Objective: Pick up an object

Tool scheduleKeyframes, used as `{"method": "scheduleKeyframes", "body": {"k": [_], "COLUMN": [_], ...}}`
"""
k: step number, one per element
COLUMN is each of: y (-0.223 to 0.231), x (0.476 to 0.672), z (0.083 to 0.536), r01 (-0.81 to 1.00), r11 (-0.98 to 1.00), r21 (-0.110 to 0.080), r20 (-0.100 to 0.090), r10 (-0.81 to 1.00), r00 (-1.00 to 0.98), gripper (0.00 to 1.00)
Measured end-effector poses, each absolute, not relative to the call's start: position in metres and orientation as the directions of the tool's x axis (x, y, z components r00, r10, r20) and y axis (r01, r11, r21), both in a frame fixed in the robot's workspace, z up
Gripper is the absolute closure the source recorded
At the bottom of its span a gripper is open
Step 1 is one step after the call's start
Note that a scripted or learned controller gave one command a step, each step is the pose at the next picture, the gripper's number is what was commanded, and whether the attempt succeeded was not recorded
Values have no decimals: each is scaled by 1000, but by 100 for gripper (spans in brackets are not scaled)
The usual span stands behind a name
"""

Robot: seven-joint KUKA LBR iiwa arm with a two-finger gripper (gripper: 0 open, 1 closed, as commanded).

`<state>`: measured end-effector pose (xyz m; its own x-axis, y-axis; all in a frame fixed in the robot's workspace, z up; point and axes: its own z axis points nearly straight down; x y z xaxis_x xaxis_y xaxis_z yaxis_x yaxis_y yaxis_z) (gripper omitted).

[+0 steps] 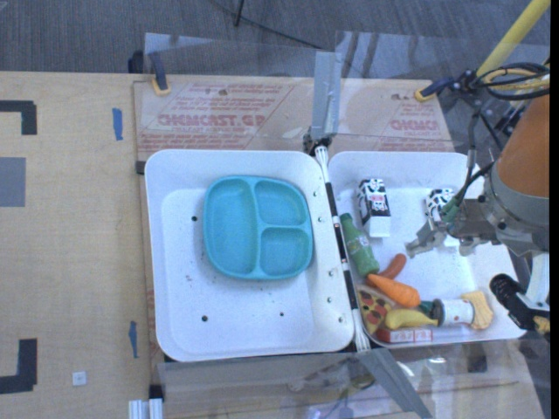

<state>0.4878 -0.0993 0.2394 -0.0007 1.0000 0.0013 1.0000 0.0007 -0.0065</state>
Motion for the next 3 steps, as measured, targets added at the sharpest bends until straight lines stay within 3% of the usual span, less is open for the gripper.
{"method": "scheduleKeyframes", "body": {"k": [1, 2, 3], "y": [-113, -119, -123], "x": [480, 482, 483], "z": [209, 87, 95], "r01": [990, 992, 992], "r11": [-143, -123, -127], "r21": [-7, 7, 9], "r20": [1, 1, -5], "r10": [990, 992, 992], "r00": [143, 123, 127], "gripper": [0, 0, 100]}}
